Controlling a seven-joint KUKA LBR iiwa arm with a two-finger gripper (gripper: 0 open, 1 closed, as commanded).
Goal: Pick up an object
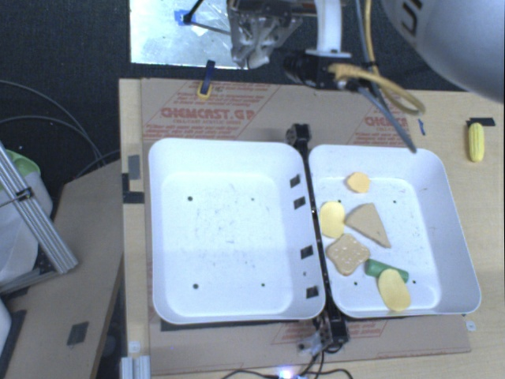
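Cannot tell how the end effector (254,47) is set, hanging high beyond the far edge of the counter (237,109), with nothing seen in its hold and well apart from the objects in the right bin (450,212). Lying there in a loose cluster near the bin's left wall: a small yellow round piece (357,182), a pale yellow oval (332,219), a tan wedge (369,225), a tan cracker-like square (347,254), a green piece (386,270) and a yellow oval (394,290) touching it. Bare floor along the right bin's right side; left bin (221,227) alongside, sharing the middle divider.
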